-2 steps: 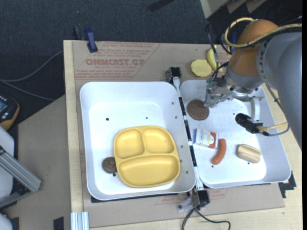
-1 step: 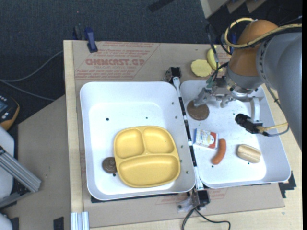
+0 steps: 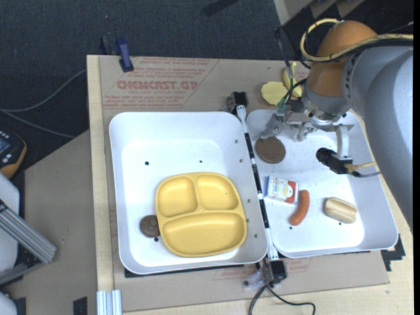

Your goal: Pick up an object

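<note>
My gripper (image 3: 302, 138) hangs over the far end of the right bin (image 3: 367, 238), open, with nothing between its fingers. One fingertip (image 3: 268, 132) is just above the far edge of a brown round cookie (image 3: 270, 151). Nearer the front of that bin lie a small red-and-white carton (image 3: 282, 189), a red sausage (image 3: 299, 207) and a tan bread roll (image 3: 340, 209). The left bin (image 3: 131, 143) holds a yellow divided plate (image 3: 199, 212), and a second brown cookie (image 3: 149, 226) shows at the plate's left edge.
A yellow object (image 3: 272, 92) lies on the bench behind the right bin, beside the arm. The grey arm with its orange band (image 3: 331, 58) covers the bin's far right corner. A blue clip (image 3: 123, 54) sits at the bench's far left edge.
</note>
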Controlling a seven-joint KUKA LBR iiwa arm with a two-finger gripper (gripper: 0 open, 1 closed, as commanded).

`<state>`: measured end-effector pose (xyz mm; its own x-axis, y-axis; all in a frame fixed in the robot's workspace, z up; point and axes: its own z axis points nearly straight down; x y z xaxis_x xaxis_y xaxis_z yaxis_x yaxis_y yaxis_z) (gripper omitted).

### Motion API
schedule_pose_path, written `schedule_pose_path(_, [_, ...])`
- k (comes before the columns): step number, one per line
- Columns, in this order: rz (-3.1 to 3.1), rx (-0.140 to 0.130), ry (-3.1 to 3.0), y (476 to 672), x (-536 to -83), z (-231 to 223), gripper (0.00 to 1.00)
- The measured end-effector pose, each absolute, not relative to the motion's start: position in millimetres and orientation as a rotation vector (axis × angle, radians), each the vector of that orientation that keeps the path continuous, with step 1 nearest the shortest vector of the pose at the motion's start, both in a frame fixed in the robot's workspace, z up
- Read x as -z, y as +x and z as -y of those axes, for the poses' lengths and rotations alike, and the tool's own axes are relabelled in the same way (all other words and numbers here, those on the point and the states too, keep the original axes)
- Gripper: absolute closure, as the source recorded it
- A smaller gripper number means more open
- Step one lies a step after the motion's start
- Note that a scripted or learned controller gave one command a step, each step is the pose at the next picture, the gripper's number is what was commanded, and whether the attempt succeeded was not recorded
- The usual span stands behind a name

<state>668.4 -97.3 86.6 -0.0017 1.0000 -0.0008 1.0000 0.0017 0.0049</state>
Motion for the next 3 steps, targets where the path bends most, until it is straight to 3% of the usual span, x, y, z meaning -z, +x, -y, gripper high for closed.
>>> schedule_pose_path(2, [-2.217,-0.007,2.219,646.1,-88,92,0.0])
schedule_pose_path(3, [-2.216,-0.007,2.222,592.0,-89,98,0.0])
